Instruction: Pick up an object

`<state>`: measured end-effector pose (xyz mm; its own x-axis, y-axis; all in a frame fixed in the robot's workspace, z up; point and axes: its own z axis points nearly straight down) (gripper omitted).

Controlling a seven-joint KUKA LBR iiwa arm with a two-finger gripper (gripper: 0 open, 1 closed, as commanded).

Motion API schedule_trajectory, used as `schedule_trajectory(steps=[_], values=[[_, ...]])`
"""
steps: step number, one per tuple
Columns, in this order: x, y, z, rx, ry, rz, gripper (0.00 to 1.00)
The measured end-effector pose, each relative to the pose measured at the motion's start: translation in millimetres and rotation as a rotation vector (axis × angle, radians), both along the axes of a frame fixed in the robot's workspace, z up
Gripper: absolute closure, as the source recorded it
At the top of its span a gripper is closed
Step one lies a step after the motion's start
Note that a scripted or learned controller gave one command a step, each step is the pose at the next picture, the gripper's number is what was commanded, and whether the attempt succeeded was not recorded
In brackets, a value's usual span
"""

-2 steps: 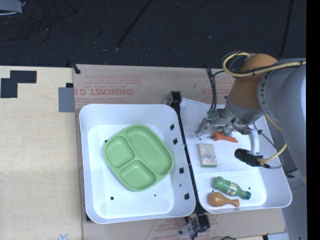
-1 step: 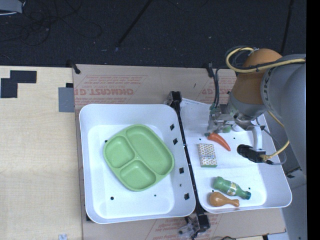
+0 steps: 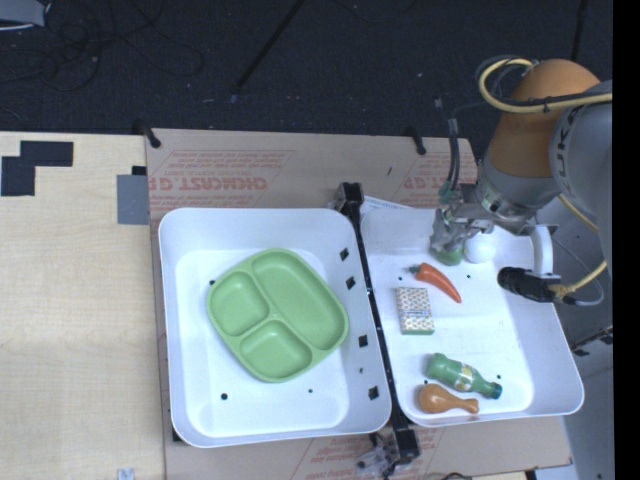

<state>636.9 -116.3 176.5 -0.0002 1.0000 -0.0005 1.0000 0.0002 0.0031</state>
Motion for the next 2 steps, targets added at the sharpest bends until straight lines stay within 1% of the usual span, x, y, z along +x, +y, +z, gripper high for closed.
schedule_trajectory(steps=[1, 2], values=[[-6, 2, 45, 0.000, 0.002, 0.000, 1.00], [-5, 0, 98, 0.000, 0.001, 0.001, 1.00]])
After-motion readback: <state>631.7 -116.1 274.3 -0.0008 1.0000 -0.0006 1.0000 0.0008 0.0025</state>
